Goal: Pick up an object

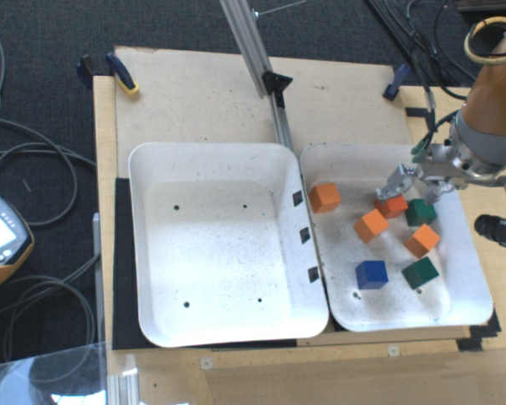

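Several small blocks lie in the right bin (464,298). A red block (394,207) sits near the bin's middle, beside a dark green block (420,213). My gripper (415,189) hangs at the end of the arm, just above and behind these two. It is open with nothing between its fingers. Orange blocks lie at the left (325,197), the middle (372,224) and the right (422,240). A blue block (371,274) and a second green block (420,272) rest nearer the front.
The left bin (211,243) stands beside the right one, sharing a ridge with black clips (304,234). A metal pole (249,32) slants up from the bench behind the bins. Cables trail on the floor at left and top right.
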Controlling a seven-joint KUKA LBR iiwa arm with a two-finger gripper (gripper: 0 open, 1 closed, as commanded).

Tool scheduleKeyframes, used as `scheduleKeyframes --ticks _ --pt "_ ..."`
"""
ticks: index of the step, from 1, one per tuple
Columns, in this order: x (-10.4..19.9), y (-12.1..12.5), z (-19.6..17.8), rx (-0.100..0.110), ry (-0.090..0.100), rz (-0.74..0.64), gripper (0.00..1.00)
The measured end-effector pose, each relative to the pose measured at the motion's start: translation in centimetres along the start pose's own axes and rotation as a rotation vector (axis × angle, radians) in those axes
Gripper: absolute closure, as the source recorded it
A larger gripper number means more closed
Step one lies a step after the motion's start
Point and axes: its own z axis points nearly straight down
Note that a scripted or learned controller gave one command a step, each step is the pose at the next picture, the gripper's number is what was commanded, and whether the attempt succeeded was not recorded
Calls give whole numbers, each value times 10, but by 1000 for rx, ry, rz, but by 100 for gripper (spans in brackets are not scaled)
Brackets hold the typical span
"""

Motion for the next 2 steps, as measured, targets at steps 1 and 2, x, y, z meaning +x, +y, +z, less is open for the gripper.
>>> scheduleKeyframes --ticks 1,2 --pt "12 1 134 9 2 -1 0" --pt "12 -69 130 7 2 3 0"
